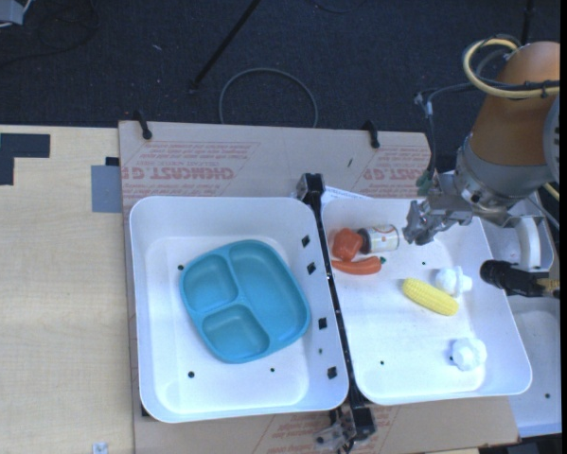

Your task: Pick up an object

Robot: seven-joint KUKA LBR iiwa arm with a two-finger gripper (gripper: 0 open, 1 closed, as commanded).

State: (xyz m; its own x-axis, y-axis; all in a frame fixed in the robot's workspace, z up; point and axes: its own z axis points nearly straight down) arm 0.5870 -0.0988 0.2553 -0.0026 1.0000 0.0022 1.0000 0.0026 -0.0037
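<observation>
On a bench over dark floor, the right bin (510, 348) is being hovered over by the gripper (423, 221); its grip cannot be told. The small bottle (379, 238) is lying just left, lengthwise toward it.

Fixed overhead camera, slanted, both bins (150, 253)

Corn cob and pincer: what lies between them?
Only bare white floor of the right bin separates the corn cob from the pincer in the camera view.
</observation>
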